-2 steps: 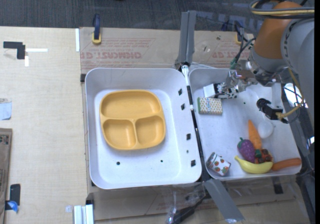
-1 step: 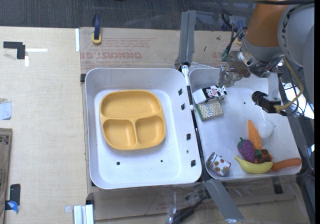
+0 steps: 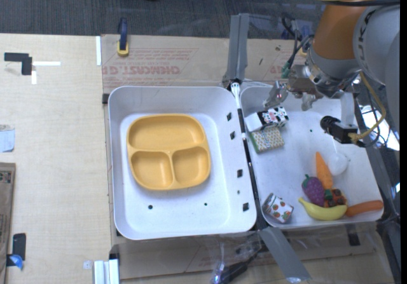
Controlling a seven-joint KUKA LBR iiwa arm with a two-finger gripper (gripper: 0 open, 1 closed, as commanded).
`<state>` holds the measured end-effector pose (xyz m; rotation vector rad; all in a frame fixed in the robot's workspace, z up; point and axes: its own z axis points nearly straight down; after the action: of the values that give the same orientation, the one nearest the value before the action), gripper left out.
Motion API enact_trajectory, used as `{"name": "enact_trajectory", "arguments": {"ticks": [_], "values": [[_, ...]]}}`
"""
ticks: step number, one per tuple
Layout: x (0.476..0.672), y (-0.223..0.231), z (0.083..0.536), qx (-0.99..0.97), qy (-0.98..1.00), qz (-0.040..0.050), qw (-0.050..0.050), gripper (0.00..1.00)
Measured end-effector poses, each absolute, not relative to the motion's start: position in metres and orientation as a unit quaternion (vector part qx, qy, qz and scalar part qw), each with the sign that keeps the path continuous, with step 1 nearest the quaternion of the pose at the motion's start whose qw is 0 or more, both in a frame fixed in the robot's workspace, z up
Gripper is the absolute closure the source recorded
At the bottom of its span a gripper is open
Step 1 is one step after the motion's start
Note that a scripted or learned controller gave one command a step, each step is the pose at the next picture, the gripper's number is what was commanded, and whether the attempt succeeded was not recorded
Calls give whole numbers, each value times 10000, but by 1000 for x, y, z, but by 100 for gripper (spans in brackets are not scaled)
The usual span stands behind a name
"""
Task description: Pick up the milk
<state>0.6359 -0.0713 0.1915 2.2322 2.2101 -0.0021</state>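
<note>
Where it lies, the milk [image 3: 274, 116] sits just below the pincer [image 3: 278, 93].

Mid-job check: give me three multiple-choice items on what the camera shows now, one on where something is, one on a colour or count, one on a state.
1. Where is the black-and-white milk carton?
A. On the yellow plate
B. In the right bin, near its upper left corner
C. On the floor

2. How many compartments does the yellow plate have?
A. Two
B. Three
C. Five

3. How do the banana and the purple grapes sit?
A. Close together in the right bin's lower part
B. In separate bins
C. Stacked on the plate

Answers: 1 B, it sits just below the gripper in the right bin. 2 B, one wide section above two smaller. 3 A, they lie side by side.
</note>
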Motion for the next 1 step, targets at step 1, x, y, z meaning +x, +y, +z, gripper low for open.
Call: {"name": "enact_trajectory", "arguments": {"ticks": [1], "values": [[645, -97, 113, 7081, 7060, 68, 74, 0]]}}
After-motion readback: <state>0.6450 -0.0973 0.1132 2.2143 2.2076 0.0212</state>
